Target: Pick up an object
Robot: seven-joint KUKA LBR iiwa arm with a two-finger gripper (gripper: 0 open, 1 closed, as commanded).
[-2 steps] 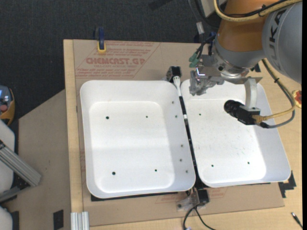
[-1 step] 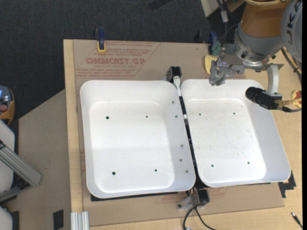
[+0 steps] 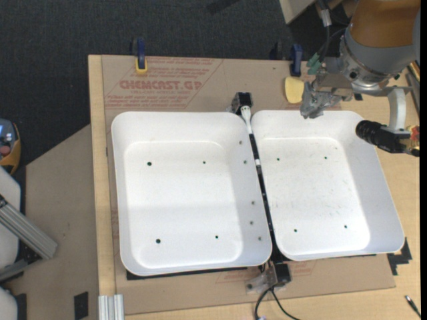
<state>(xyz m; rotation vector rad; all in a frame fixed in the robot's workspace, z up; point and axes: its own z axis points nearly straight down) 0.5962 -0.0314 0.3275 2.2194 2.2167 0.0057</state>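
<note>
Brown bench (image 3: 167,79), 2 white bins (image 3: 180,192), tool (image 3: 312,109) above right bin's (image 3: 327,185) far rim

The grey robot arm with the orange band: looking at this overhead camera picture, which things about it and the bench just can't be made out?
- Two-finger gripper, camera view: too small and blurred to judge its fingers.
- Pale yellow lump beyond the right shallow white bin: partly behind the gripper, so its shape is unclear.
- Grey arm: cut off by the top and right edges.
- Red print on the brown board: partly covered by the left shallow white bin.

White bins (image 3: 183,199), yellow obj (image 3: 293,89)
</note>
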